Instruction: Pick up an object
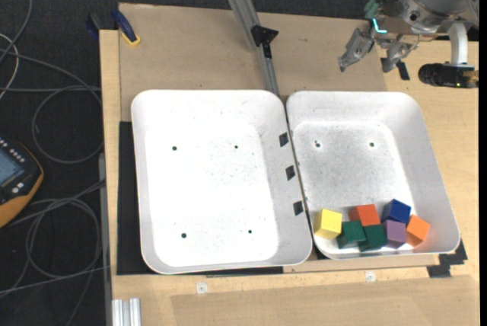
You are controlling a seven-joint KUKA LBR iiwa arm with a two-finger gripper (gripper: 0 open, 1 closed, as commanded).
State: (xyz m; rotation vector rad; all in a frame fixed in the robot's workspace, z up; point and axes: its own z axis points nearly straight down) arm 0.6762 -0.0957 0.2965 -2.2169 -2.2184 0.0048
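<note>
Nearest the camera, along the near edge of the right bin (426, 134), lies a huddle of small blocks: a yellow block (329, 222) at its left, two green blocks (364, 234) touching in the middle, a red block (367, 213) just behind them, then a blue block (398, 209), a purple block (396, 231) and an orange block (418, 228) toward the bin's near right corner. All appear to be hard, matt cubes with crisp edges, packed so that most touch a neighbour; none has a marked long axis. The bin is a shallow white tray with rounded corners and a finely speckled floor. The left bin (152, 119) is of the same make, and the two meet along a seam at the middle of the surface (190, 50), which looks like pale board.

The gripper (373, 50) hangs over the far edge of the surface, beyond the right bin's far rim. Its metal fingers (354, 52) stand moderately apart with nothing between them.

The deciding relation: the blocks lie from the fingers straight across the bin, at its opposite, near edge, well apart. The yellow block, free on its left side, seems the easiest target; the others are hemmed in.
</note>
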